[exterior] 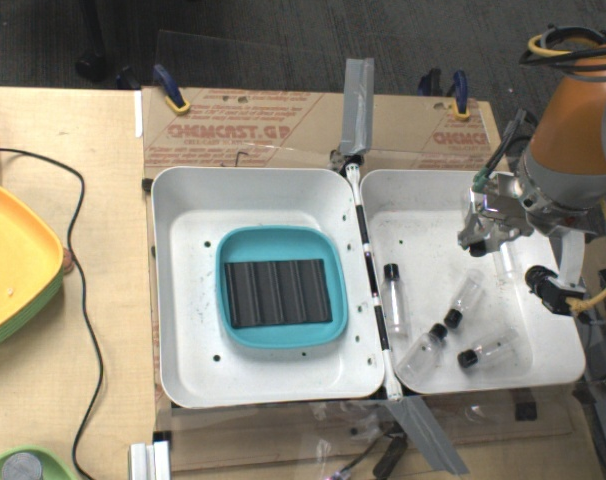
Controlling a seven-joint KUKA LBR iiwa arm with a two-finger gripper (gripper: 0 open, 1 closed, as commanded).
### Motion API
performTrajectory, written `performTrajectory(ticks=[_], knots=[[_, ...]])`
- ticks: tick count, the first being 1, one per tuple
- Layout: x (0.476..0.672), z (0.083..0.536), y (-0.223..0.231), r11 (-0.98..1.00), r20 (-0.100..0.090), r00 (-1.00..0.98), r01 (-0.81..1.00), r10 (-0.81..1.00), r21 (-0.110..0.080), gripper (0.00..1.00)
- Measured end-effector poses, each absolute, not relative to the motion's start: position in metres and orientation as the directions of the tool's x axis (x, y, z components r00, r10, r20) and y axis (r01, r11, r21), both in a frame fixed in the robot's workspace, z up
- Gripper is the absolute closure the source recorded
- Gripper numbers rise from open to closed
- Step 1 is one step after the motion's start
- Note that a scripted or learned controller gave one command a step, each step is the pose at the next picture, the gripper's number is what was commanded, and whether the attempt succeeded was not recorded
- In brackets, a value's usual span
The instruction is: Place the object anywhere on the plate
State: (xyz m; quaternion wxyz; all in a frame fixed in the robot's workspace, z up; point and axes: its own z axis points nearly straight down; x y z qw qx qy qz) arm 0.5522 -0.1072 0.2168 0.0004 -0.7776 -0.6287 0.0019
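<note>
A teal plate point(280, 288) with a dark ribbed middle lies in the left bin point(183, 298). Several clear vials with black caps lie in the right bin point(423, 208): one point(391, 295) along its left wall, one point(462, 305) near the middle, two point(424, 347) point(490, 353) toward the front. My gripper point(480, 230) hangs over the right bin's back right part, under the orange-banded wrist point(573, 118). A further clear tube point(506, 259) shows just below the gripper; I cannot make out whether it is held or lying on the bin floor.
A cardboard sheet point(243, 128) held by clamps lies behind the bins. Yellow and green dishes point(13, 268) stack at the left of the bench, with a black cable point(83, 298) running past them. The divider between the bins point(368, 268) stands between plate and vials.
</note>
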Motion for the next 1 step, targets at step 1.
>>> performTrajectory(ticks=[1], knots=[[0.5522,0.2168,-0.1071,-0.210,-0.002,0.210,0.978,0.978,-0.003,0.00]])
